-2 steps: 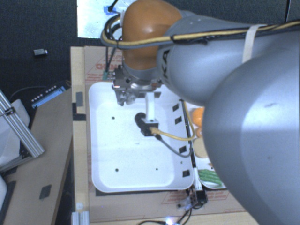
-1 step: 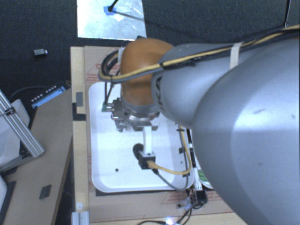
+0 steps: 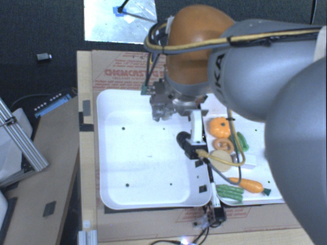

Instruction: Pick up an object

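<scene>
Right now, your claw hangs over the left bin, at about 1 o'clock on that bin's floor and close to its far rim. You cannot tell from this slant whether it is apart or together, because the wrist above hides its working end. Treat it as holding nothing.

What you could pick lies in the right bin, toward 4 o'clock from the claw. There is an orange round fruit with a green piece just beside it. A pale ring sits at the fruit's 6 o'clock. Further down the same line are a carrot and some green beans, lying close together near the front rim.

Several things could go wrong from here:
- If the claw comes down where it hangs, it will likely meet only white floor, and the try is wasted.
- If it crosses toward 4 o'clock while low, it could strike the rims between the two bins.
- The fruit, ring and green piece are crowded, so a descent there may land on two at once or shove one aside.
- The round fruit looks likely to roll out of a pinch that is off centre.
- The arm covers much of the right bin, so you may not see a miss.
</scene>
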